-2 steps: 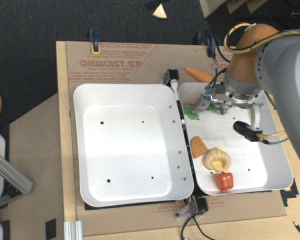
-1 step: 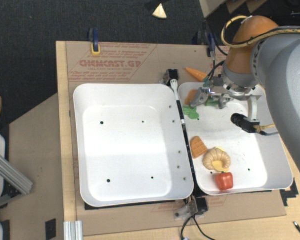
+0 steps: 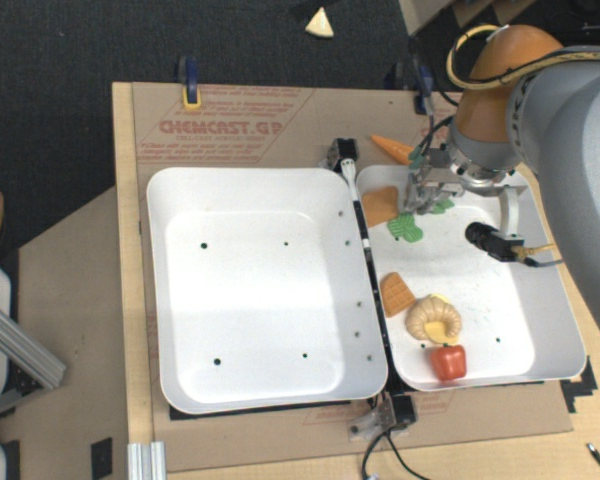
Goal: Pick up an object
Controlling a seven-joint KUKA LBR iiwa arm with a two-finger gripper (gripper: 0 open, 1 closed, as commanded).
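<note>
My gripper (image 3: 420, 200) hangs over the far part of the right bin (image 3: 520, 318), just above a green leafy toy (image 3: 407, 230) that lies on the bin floor. A bit of green also shows right beside the gripper. A tan flat piece (image 3: 379, 207) lies to the left of it, against the bin's wall. Nearer the front lie an orange-brown wedge (image 3: 397, 291), a pale yellow croissant-like toy (image 3: 433, 319) and a red pepper (image 3: 449, 361).
The left bin (image 3: 180, 268) sits beside the right one, with a black divider strip (image 3: 365, 248) between them. An orange carrot (image 3: 391, 148) rests just beyond the right bin's far rim. The arm's grey body fills the right side.
</note>
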